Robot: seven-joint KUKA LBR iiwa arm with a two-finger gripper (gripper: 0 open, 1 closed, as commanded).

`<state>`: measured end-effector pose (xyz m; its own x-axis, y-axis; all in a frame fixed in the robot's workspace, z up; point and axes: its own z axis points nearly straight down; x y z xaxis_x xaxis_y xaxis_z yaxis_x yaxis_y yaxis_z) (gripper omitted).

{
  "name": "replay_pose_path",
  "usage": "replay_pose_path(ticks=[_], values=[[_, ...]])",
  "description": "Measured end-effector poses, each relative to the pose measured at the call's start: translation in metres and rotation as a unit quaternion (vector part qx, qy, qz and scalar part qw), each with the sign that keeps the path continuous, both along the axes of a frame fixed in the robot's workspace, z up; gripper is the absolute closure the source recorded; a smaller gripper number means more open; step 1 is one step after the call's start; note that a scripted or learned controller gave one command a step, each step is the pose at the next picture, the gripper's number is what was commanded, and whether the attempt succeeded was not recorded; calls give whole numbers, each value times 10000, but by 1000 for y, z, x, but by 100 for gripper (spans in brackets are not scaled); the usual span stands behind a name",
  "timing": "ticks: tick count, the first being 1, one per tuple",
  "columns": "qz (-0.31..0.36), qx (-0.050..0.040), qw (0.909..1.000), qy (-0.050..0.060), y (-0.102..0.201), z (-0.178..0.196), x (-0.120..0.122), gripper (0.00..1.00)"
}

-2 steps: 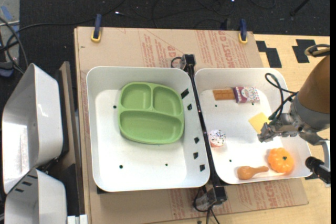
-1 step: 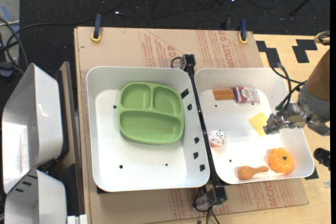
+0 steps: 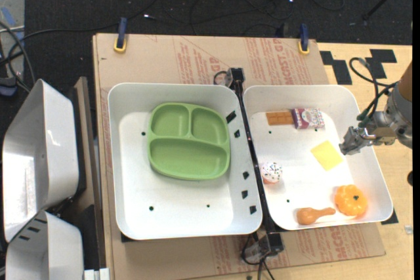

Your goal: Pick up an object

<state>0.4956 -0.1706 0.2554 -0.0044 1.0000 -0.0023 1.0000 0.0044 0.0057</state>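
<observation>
The right bin [image 3: 341,96] holds several small objects. A yellow square piece [image 3: 326,155] lies near its right side. An orange pumpkin-like toy [image 3: 350,200] and an orange gourd shape [image 3: 314,214] lie at its front. A white ball with red dots [image 3: 272,172] rests near the left wall. A brown bar [image 3: 279,119] and a pink and white packet [image 3: 308,118] lie at the back. My gripper [image 3: 350,143] hangs at the bin's right edge, just right of the yellow piece, with nothing visible between its fingers.
The left bin [image 3: 131,160] holds a green divided plate [image 3: 189,141]. A black divider [image 3: 248,147] runs between the bins. Both bins sit on a cardboard sheet [image 3: 197,52] held by clamps. Grey tubs [image 3: 36,160] stand at the far left.
</observation>
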Motion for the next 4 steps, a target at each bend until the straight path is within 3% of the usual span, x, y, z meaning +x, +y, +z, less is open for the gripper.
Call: replay_pose_path(ticks=[1,3,4], values=[[-4,3,10000,12,0,22,1,100],[21,17,10000,26,109,13,34,100],[16,11,10000,25,159,13,38,100]])
